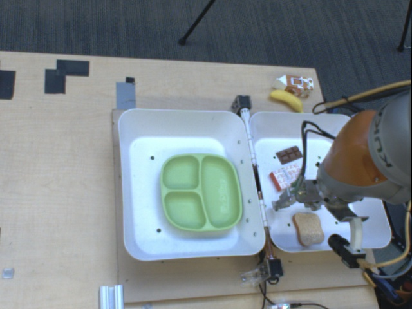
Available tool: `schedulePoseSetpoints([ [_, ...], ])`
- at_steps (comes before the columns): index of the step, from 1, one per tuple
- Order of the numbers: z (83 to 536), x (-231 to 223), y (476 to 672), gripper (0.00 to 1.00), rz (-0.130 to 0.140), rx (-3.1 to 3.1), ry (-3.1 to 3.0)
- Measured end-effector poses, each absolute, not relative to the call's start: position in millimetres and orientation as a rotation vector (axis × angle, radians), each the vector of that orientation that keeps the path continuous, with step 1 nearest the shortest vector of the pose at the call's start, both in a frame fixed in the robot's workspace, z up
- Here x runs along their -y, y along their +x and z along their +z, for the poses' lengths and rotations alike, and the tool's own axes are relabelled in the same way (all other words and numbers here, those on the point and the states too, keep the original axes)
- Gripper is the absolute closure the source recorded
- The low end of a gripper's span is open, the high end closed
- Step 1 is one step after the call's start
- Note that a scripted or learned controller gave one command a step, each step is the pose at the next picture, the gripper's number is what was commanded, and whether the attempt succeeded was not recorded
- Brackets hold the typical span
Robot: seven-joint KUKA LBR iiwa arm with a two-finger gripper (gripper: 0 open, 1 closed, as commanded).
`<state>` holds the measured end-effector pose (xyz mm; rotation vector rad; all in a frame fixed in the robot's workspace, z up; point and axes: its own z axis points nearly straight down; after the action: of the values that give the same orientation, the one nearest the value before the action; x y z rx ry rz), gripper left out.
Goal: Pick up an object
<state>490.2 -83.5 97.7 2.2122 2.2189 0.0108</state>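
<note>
Gripper [288, 200] of mine hangs low in right bin [367, 127], grip state unclear, near bread-like piece [309, 228] at lower right; wooden bench [58, 192], dark carpet [129, 11] up top.

The grey arm [386, 140] reaches in from the right, its orange band [351, 153] bent downward above the wrist. Its end effector [286, 199] points leftward at a low slant.
</note>
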Motion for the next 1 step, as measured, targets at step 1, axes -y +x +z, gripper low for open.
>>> schedulePoseSetpoints([
  [1,108.1,82.9,491.3,1.0,0.014,-2.221,2.208],
])
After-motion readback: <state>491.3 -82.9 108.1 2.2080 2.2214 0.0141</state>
